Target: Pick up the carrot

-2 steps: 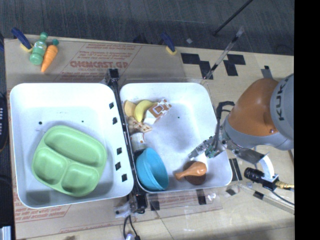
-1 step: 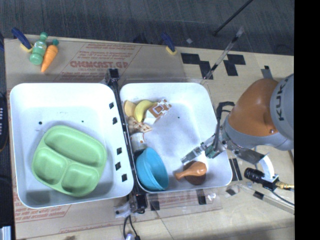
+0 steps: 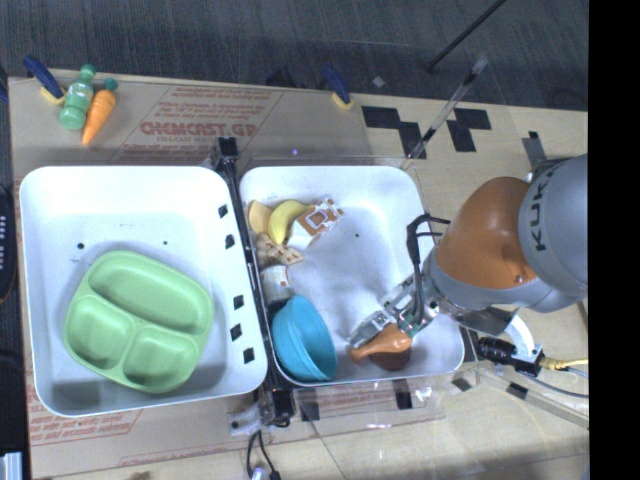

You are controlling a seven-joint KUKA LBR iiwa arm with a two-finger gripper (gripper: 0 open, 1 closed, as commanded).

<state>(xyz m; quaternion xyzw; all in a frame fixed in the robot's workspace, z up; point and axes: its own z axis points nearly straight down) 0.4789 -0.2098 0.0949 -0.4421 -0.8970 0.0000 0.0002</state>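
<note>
Two bins on my feed, so going left to right:

Carrot [image 3: 98,116]: it's up at the far left corner of the table [image 3: 300,108], outside both bins, lying on the brown cardboard. Orange body, green top pointing up and to the right.

Green bottle [image 3: 76,100]: just beside the carrot on its left, looks like it's touching it. A blue clip sits near it too.

Left bin [image 3: 40,268]: has a light green divided plate [image 3: 138,319] lying flat in the lower half, three compartments.

Right bin [image 3: 370,183]: a banana [image 3: 285,219] near the top left corner, with a small brown and white packet [image 3: 322,215] right next to it. Some small item under those that I can't make out. A blue bowl [image 3: 302,338] is tipped on its side against the lower left wall.

Brown drumstick-looking toy [image 3: 382,345]: lower right part of the right bin, lying flat.

End effector [image 3: 392,320]: low in the right bin, right over the drumstick toy and well apart from the carrot. I honestly can't tell from this angle how it's set.

Arm [image 3: 500,248]: coming in from the right, orange band over the bin's right edge.
</note>
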